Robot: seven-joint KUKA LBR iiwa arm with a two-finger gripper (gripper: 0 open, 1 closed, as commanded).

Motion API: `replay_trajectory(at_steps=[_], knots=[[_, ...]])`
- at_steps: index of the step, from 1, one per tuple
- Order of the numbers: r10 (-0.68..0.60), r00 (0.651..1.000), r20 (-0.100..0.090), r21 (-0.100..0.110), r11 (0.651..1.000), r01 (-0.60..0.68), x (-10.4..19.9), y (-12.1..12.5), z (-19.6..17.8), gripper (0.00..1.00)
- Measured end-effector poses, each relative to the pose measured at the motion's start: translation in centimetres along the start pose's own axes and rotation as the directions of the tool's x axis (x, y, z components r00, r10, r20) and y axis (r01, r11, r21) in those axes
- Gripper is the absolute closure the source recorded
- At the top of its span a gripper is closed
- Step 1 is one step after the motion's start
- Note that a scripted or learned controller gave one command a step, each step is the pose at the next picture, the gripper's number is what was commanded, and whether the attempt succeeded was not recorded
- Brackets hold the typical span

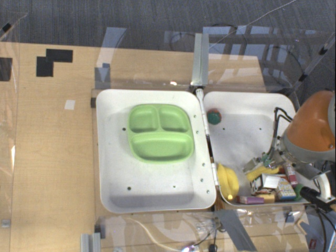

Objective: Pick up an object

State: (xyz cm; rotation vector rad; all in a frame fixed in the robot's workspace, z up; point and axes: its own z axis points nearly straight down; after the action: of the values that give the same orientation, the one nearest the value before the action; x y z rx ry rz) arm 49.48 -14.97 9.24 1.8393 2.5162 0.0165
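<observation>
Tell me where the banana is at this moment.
The banana lies in the right bin, at its front left corner, against the wall shared with the left bin, beside a clutter of small items.

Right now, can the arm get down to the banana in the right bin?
Probably yes. The banana lies bare at the near left corner of the right bin, nothing over it. The arm sits just to its right, above a pile of small packets, with the bin wall close beside the banana.
</observation>
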Motion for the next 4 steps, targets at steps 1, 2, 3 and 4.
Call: replay_trajectory(at_steps=[1,2,3,4], knots=[[0.194,0.981,-0.005,0.008,0.981,-0.194,-0.5,6.5,0.3,0.0],[0.271,0.963,-0.005,0.014,0.963,-0.271,-3.3,12.9,0.7,0.0],[0.325,0.946,-0.003,0.014,0.946,-0.325,-2.4,3.5,0.3,0.0],[0.426,0.905,-0.001,0.005,0.905,-0.426,0.4,-0.1,0.1,0.0]])
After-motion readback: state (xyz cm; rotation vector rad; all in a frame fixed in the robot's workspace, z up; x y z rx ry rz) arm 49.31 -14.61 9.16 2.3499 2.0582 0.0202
